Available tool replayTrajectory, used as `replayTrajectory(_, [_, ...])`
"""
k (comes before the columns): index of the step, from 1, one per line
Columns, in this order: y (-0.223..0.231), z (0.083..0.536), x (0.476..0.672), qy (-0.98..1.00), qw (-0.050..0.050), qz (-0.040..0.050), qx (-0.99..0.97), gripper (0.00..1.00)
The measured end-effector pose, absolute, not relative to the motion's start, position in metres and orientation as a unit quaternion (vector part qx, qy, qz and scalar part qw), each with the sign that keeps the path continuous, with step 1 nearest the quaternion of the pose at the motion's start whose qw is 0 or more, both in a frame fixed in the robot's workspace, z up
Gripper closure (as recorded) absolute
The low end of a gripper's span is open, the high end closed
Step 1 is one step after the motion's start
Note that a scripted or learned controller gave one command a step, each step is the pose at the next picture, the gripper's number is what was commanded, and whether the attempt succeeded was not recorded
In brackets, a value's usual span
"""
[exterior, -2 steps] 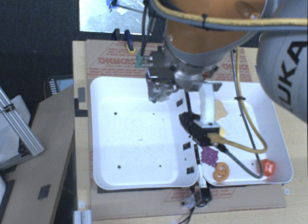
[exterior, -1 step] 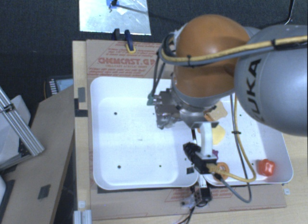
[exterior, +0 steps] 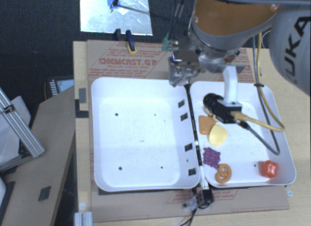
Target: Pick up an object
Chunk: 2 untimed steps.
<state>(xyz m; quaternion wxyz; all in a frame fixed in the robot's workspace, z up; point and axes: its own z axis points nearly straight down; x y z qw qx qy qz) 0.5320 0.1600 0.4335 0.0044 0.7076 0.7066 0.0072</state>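
- The desk (exterior: 58, 123) carries a cardboard sheet (exterior: 126, 60) with red print, and two shallow white bins stand on it side by side.
- Beyond the sheet's far edge lies a silvery sheet (exterior: 116, 6), and a blue and yellow clamp (exterior: 130, 42) sits on that far edge.
- The left bin (exterior: 97, 123) shows a white floor with a few small dark dots.
- The gripper (exterior: 181, 77) hangs over the far rim, just where the two bins meet. From this slant I cannot tell whether it is released or clenched.
- The arm (exterior: 233, 6), grey and orange, looms over the far end of the right bin (exterior: 286, 164).
- All the objects lie on the right bin's floor, nearer the camera than the gripper and apart from it.
- Closest to the gripper is an orange piece (exterior: 206, 123) beside the inner wall, with a yellow piece (exterior: 218, 135) touching its near right side.
- Nearer the camera lies a purple cluster (exterior: 211, 157), and just past it a pretzel-shaped piece (exterior: 223, 173) by the near rim.
- A red piece (exterior: 268, 168) sits alone in the near right corner, farthest from the gripper.
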Motion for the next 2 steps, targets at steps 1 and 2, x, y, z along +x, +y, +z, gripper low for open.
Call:
replayTrajectory(1, [0.191,0.539,0.573,0.709,0.004,0.0076,0.705,1.00])
replayTrajectory(2, [0.237,0.459,0.573,0.710,-0.002,-0.0021,0.704,1.00])
